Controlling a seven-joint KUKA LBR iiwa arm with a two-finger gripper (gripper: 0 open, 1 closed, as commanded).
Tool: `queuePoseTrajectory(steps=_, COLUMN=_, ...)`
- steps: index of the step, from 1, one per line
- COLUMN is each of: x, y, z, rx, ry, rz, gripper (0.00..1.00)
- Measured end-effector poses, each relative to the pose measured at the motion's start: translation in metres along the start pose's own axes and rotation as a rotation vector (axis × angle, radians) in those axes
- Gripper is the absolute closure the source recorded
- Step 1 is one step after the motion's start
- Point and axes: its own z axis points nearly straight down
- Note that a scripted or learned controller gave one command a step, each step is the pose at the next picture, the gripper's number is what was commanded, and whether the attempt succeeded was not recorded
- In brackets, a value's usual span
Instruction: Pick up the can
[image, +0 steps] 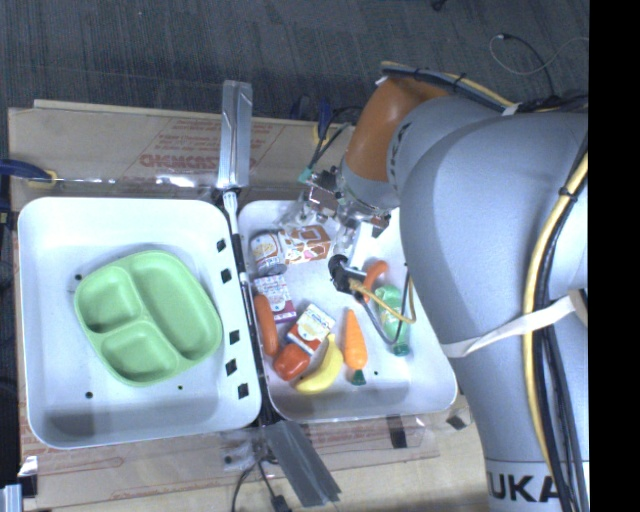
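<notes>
The arm (470, 220) sweeps in from three o'clock, and the gripper (335, 205) hangs over the right bin (435, 375) at its twelve o'clock end, with a small printed carton (308, 242) just below it. The can (265, 250) lies at ten o'clock in that bin, tight against the left wall and just beside the carton, with nothing gripping it. How the jaws stand, I cannot tell. Towards six o'clock sit a banana (320, 376), a carrot (354, 342) and a second carton (312, 326), crowded together. Over in the left bin (40, 330) a green divided plate (147, 315) rests at the centre.
</notes>
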Motion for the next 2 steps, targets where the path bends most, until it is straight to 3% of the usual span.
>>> queuePoseTrajectory(steps=1, x=0.015, y=-0.016, z=0.014, rx=0.029, ry=-0.006, rz=-0.145, gripper=0.0)
queuePoseTrajectory(steps=2, x=-0.004, y=-0.058, z=0.015, rx=0.032, ry=-0.01, rz=0.092, gripper=0.0)
